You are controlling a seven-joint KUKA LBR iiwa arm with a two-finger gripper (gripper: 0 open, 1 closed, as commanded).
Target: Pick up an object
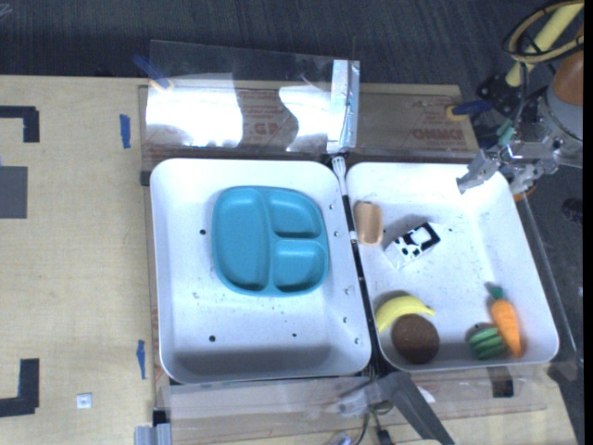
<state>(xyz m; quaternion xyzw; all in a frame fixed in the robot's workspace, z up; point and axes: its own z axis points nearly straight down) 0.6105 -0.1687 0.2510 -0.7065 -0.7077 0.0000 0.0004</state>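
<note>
- Nearest the camera, along the front wall of the right bin (537, 276), sit 3 things: a yellow banana (400, 308), a brown ball (414, 338) touching it just in front, and, well apart toward the right corner, an orange carrot (506, 326) with a green leafy piece (485, 340) against its left side.
- Farther in, near the middle of the right bin, a small black-and-white block (412, 242) lies tilted on the white floor.
- Just left of that block, beside the wall shared by the 2 bins, a tan cylinder (369, 222) lies apart from it.
- In the left bin (176, 276), a blue divided plate (271, 239) with 3 compartments rests flat near the middle.
- Farthest back, the gripper (482, 176) hangs over the far right corner of the right bin, above its rim; whether it is spread or pressed together cannot be told, and nothing shows between its tips.
- The tan worktop (65, 276) stretches off to the left of both bins.
</note>
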